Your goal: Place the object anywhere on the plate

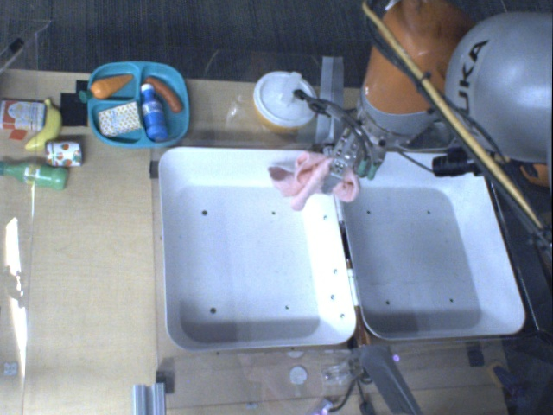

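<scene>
Clutter on table [86, 258] far left: banana [45, 126], can [64, 153], green bottle [34, 175]. Blue divided plate [177, 89] behind left bin [251, 318], holding toy food. Pink cloth [298, 180] hangs over left bin's back right corner, pinched in closed jaws of gripper [346, 164]. Right bin [436, 318] beneath arm. Risk: limp cloth drags on bin rim or slips from thin pinch during long carry left to plate.
</scene>
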`<state>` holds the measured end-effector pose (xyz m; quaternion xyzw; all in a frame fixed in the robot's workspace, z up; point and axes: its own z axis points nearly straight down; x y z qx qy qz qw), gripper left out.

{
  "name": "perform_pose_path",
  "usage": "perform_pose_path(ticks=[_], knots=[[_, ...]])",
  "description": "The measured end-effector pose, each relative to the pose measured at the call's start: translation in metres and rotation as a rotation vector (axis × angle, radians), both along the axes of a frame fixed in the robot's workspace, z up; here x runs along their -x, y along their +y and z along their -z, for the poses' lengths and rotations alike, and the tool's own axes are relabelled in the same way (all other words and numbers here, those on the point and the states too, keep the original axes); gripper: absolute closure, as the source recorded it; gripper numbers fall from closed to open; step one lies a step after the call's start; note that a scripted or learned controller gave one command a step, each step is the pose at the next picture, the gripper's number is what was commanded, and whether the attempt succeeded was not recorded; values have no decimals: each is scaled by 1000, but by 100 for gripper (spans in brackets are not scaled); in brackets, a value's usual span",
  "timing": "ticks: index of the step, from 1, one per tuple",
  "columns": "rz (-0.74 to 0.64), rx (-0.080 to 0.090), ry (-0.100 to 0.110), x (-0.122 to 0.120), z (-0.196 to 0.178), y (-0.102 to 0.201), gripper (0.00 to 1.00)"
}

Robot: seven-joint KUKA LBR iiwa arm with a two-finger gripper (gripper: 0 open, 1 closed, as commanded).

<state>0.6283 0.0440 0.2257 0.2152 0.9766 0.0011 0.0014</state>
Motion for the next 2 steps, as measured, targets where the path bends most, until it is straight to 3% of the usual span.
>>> perform_pose_path(ticks=[1,2], knots=[[-402,1,-5,-3,4,49,100],[-433,1,-2,14,5,95,100]])
